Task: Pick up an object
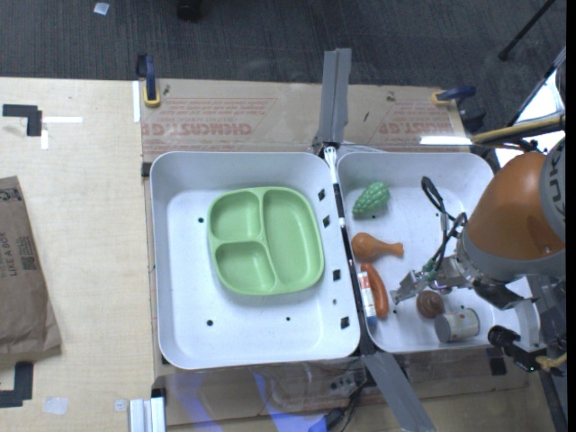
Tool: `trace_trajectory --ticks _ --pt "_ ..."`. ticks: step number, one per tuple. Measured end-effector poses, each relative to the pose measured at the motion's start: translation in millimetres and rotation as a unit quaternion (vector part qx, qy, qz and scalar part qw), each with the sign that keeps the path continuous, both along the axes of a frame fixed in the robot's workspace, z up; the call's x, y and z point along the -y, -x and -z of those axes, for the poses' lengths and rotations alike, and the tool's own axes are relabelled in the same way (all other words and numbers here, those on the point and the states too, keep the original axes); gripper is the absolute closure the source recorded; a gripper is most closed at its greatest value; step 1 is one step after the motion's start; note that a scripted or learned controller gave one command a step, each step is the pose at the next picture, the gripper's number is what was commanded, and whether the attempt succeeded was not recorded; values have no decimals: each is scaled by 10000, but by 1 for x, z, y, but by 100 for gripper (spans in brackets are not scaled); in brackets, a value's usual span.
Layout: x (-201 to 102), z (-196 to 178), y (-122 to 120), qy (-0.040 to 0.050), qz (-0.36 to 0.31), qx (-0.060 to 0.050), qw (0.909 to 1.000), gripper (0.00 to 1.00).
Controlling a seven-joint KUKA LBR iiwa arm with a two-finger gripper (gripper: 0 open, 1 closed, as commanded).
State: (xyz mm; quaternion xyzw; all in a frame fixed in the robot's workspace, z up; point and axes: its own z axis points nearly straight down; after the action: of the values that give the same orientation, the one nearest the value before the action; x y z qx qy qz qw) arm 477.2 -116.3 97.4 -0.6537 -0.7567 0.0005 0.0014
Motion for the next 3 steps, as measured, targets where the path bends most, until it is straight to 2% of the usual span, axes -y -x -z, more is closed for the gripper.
trace_trajectory --ticks 1,2,3 --pt "18 6 -95 10 49 11 10000 0" --pt "52 -16 0 6 -166 7 9999 0" --pt "20 -19 -58 8 -1245 17 9922 0"
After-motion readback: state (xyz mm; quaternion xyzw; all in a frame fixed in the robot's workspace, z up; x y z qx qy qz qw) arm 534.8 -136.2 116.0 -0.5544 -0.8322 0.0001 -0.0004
